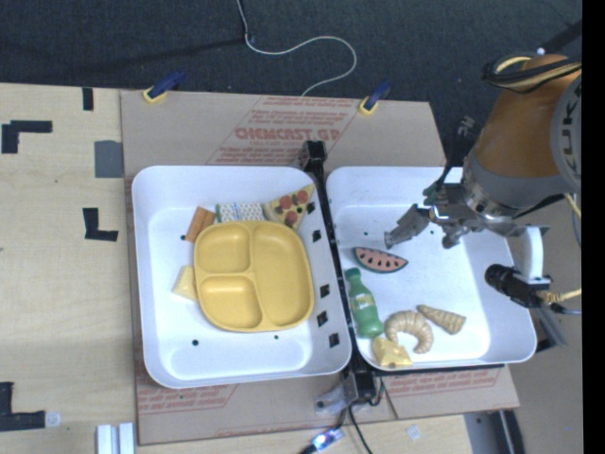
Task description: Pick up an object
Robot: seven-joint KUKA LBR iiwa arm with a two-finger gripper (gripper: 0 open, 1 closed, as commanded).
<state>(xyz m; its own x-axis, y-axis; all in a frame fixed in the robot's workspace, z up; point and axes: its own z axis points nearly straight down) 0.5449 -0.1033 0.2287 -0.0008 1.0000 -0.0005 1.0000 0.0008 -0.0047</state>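
In the right bin [501, 348], a watermelon slice [381, 259] lies near the middle. Toward the front edge lie a green bottle [362, 301], a croissant [411, 327], a tan cone [442, 318] and a small yellow piece [389, 351]. My gripper [427, 234] hangs over the bin's back half, just above and right of the watermelon slice. Its fingers are spread open with nothing between them, one fingertip [401, 236] close to the slice's upper edge.
The left bin [151, 348] holds a yellow divided plate [253, 274], with a pizza slice [291, 206], an orange piece [199, 223] and a pale wedge [184, 282] around it. A black divider [326, 253] runs between the bins. A white cable [302, 50] lies behind them.
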